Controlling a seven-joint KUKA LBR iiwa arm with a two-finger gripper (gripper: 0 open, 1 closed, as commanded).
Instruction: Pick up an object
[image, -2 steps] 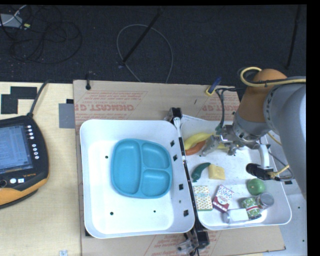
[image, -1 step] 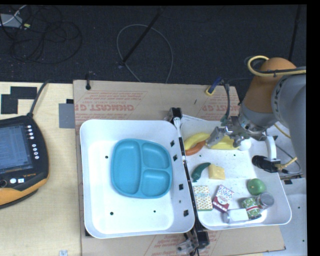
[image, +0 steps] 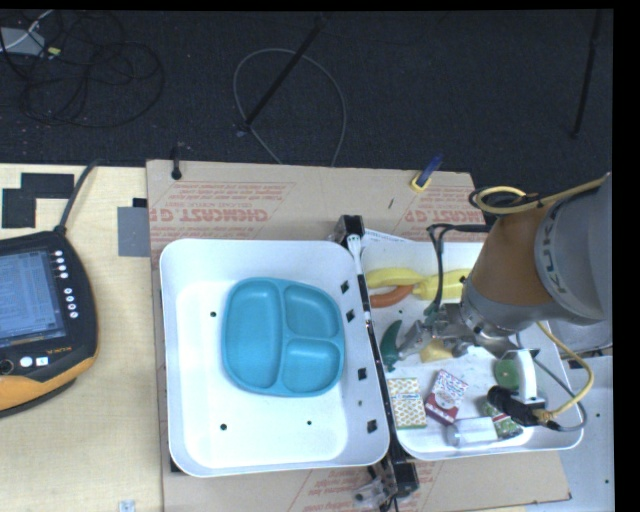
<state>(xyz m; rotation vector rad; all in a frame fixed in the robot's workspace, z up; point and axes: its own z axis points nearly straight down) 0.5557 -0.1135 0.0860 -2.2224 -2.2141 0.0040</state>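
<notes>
Start at nine o'clock: you have a black-and-orange teach pendant (image: 35, 315) lying off the bench edge, well apart from the action. Moving in, the left shallow white bin (image: 190, 420) carries a blue three-compartment plastic plate (image: 283, 336) sitting flat near its middle, with bare white floor all round it, so there is plenty of free room on that side.

Cross the central divider toward three o'clock and things get crowded. The right white bin (image: 560, 440) holds the candidates: a yellow banana-shaped toy (image: 395, 277) and an orange piece (image: 392, 295) at its twelve o'clock end, a patterned cream packet (image: 406, 401) and a red-and-white packet (image: 447, 392) down toward six o'clock, and a green round item (image: 507, 371) further right.

The grey arm with its orange band (image: 510, 265) comes in from three o'clock and hangs low over this bin, likely because that is where the pickable pieces lie. Its gripper (image: 425, 335) sits over dark green and yellow bits near the divider; you cannot tell from here whether the pincer is spread or pressed together, nor whether it has anything.

Watch the divider wall: clearance there looks tight.
</notes>
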